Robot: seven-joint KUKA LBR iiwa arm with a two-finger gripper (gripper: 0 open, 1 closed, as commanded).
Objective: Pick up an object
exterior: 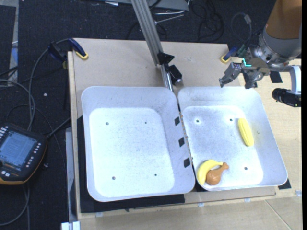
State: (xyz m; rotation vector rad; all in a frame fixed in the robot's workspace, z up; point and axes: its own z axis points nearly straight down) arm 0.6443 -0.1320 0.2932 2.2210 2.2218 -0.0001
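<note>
Gripper (238, 78), two dark fingers spread apart with nothing between them, hanging above the far rim of the right bin (271, 150), near that bin's far right corner. Fingers slanted, one toward the left, one toward the right, joined to a grey wrist with a small teal light on it. Arm (283, 20), grey with an orange band, entering from the far right. Right bin: shallow, white, speckled floor, holding three items. Item one, a yellow corn cob (245, 131), lying lengthwise on the right part of the floor, well apart from the fingers and nearer the viewer than they are. Item two, a yellow banana (207, 166), curved, at the near left corner of the same bin. Item three, an orange-brown drumstick-shaped toy (215, 174), touching the banana on its right and near side. Left bin (88, 128): shallow, white, speckled, set just beside the right bin, the two rims meeting along a line with small black tabs. Bench (120, 61): pale board under both bins, with yellow clamps at its far corners. Metal rail (148, 25), slanting from the far side to the point where the bins meet. Handheld pendant (17, 152), with a screen, on the dark floor at the left, cables around it.
</note>
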